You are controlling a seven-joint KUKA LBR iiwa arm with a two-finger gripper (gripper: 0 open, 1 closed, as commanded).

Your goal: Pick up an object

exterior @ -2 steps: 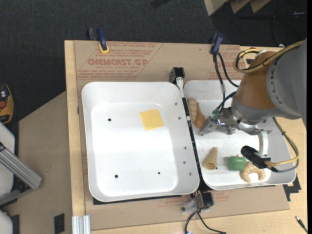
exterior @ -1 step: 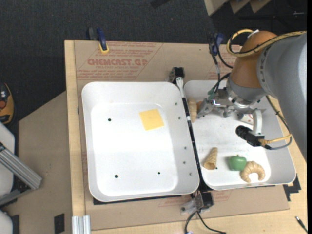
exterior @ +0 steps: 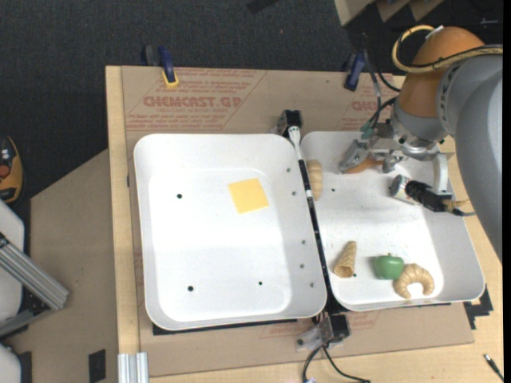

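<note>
near the right bin's (exterior: 455, 246) front edge lie a curled tan croissant (exterior: 414, 280), a glossy green pepper (exterior: 388, 266) touching it, and a ridged cone (exterior: 345, 259) just to their left. a flat yellow square (exterior: 248, 195) sits in the left bin (exterior: 160, 214), toward its back right. a pale bread roll (exterior: 314, 179) rests against the right bin's left wall. at the right bin's back edge the grey arm bends down, its gripper (exterior: 369, 157) low with something orange between the fingers; whether they grip it i cannot tell.
</note>
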